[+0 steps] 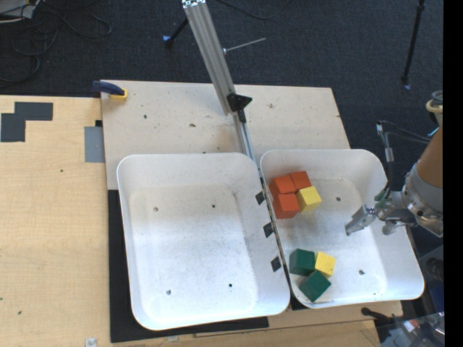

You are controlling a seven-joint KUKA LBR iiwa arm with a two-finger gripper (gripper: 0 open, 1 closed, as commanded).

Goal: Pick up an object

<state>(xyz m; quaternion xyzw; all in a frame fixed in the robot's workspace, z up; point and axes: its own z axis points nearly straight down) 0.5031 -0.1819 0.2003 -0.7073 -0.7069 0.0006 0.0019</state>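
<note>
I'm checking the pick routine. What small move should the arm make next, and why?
Probably slide the tool left and toward the near rim, over the small yellow cube beside the green cubes. The tool hangs above bare floor of the right white bin, holding nothing.

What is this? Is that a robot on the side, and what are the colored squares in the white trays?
Yes, that is a robot arm, reaching in from the right. One camera above the bench looks down at a slant. Two shallow white bins sit side by side: the left bin and the right bin. The colored squares are blocks in the right bin: orange blocks touching a yellow block, and nearer us green blocks beside another yellow one. The arm's gripper, its two-fingered hand, is over the right bin, holding nothing.
</note>
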